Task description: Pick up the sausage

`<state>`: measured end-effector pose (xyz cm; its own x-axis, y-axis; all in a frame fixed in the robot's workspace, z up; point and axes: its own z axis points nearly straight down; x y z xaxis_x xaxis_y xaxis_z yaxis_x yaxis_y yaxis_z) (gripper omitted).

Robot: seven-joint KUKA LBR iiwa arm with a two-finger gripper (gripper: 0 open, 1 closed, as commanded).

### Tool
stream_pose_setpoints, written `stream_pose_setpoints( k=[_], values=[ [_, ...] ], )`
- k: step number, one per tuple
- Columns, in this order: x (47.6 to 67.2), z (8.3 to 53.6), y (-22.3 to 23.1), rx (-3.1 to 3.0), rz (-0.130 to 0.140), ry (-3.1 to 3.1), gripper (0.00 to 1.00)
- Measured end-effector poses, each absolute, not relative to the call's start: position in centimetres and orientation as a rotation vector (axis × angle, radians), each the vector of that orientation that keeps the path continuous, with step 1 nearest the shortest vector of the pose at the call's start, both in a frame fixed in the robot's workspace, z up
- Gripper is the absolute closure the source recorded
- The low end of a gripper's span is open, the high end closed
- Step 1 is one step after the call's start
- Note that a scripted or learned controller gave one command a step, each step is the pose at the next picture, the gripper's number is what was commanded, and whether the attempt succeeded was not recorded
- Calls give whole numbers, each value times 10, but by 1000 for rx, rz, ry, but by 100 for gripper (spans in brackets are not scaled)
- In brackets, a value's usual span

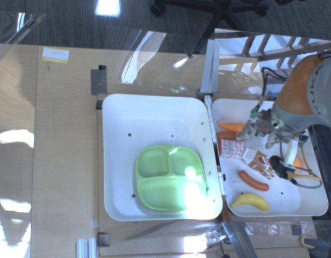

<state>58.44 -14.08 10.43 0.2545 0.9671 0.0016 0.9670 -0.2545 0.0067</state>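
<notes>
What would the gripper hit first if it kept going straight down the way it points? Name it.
Likely the small red-and-white packet, which lies just under the gripper in the right bin. The sausage lies nearer the camera, off that line. Depth is hard to judge from this slant.

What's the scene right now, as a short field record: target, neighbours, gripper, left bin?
target: sausage, lying loose in the right bin
neighbours: banana just below it, snack packet just above, carrot at the bin's top left
gripper: gripper above the right bin's upper part, apart from the sausage
left bin: left bin holds a green divided plate
</notes>
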Motion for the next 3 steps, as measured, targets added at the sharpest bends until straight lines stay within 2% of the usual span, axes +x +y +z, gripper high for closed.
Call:
stream_pose_setpoints(
  k=[1, 3],
  values=[
    [650, 88, -125, 2484, -22, 1944, 0],
    [659, 89, -124, 2328, -60, 2134, 0]
  ],
)
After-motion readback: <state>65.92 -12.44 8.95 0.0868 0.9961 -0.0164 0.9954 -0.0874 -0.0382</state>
